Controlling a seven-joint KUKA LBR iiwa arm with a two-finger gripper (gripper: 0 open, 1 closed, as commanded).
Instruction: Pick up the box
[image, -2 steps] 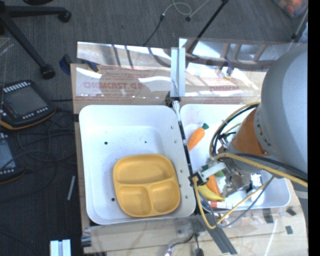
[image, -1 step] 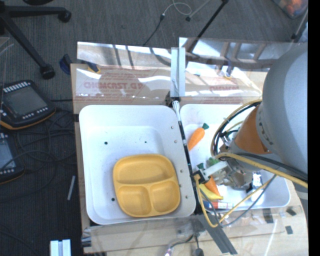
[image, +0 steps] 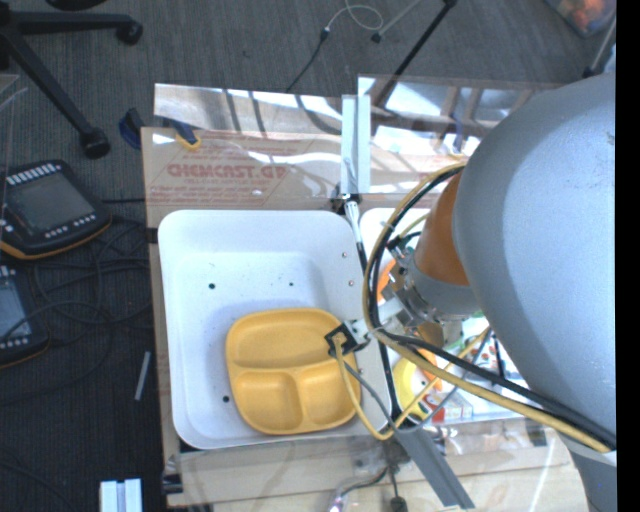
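Camera view: arm (image: 540, 230) covers the right bin; jaws' state unclear; yellow tray (image: 285, 370) in left bin (image: 200, 260).

The arm (image: 555, 250) is huge in the shot, a fat grey shell taking up the whole right side and coming in from the right. The orange band (image: 440, 245) sits just above the wrist (image: 430, 300), which points down and a bit left. Black and yellow cables (image: 385, 330) loop around the wrist. Gripper itself is buried underneath.
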